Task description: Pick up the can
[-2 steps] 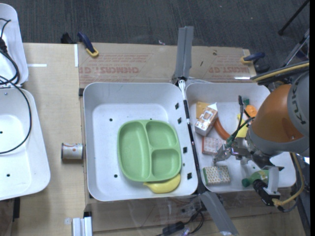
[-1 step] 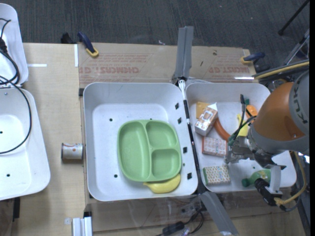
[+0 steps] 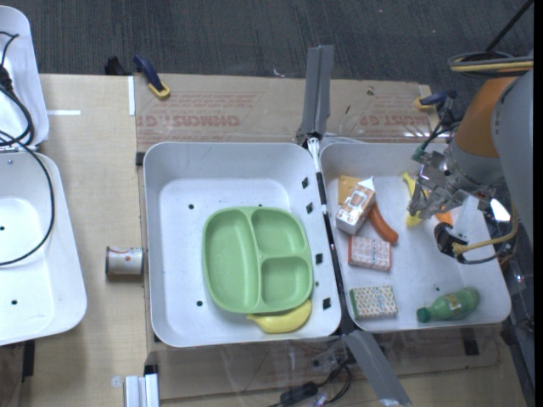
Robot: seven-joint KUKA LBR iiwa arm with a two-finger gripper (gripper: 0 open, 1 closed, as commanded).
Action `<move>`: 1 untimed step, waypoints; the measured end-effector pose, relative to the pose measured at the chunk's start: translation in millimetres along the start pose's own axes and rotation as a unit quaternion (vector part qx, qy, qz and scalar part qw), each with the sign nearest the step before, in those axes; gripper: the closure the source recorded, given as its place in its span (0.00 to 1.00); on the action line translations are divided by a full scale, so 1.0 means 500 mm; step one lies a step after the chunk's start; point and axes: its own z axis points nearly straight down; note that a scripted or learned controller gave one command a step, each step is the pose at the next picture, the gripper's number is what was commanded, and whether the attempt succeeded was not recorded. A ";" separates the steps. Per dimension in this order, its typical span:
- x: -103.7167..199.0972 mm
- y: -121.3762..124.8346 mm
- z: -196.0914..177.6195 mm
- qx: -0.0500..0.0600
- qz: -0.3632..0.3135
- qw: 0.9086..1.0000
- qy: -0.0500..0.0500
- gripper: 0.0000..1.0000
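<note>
Nearest the camera: a banana [image 3: 280,320] at the near edge of the left bin [image 3: 170,176], tucked under a green divided plate [image 3: 257,259]. The can [image 3: 125,261] isn't in either bin: it lies on its side on the bench [image 3: 93,142], just outside the left bin's left wall, near its near-left corner. The gripper [image 3: 431,195] hangs over the right bin [image 3: 484,299] near its far-right corner, well apart from the can, nothing visibly between its fingers; can't tell if they're open or closed. Also in the right bin: a carton [image 3: 355,208], a carrot [image 3: 383,225], two small boxes [image 3: 371,252] [image 3: 373,301], a green bottle [image 3: 448,305] at the near-right corner. Judgement: the can is light, stiff and smooth, and will likely roll. Best grip is across the round body at mid-length, fingers either side, not on the ends.
</note>
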 end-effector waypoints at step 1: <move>0.000 -0.001 0.001 0.001 0.000 1.000 0.000 0.00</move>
